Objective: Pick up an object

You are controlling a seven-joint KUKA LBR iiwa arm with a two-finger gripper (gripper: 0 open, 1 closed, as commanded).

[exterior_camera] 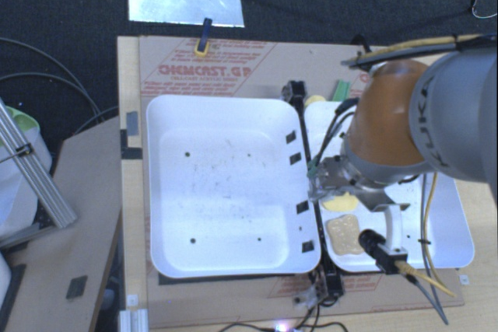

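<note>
My gripper (336, 184) hangs over the right bin (459, 245); a tan slab (343, 233) lies lengthwise toward the near rim.

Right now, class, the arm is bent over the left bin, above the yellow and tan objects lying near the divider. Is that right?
Not quite: the arm is over the right bin, not the left one. The camera view shows the yellow object and tan object lying there near the divider.

two shallow white plastic bins sit side by side: the left bin (226, 190) beside the right bin (451, 237), where a flat beige sponge-like piece (343, 235) lies near the front-left corner, just behind it a pale yellow rounded object (340, 204).
</note>
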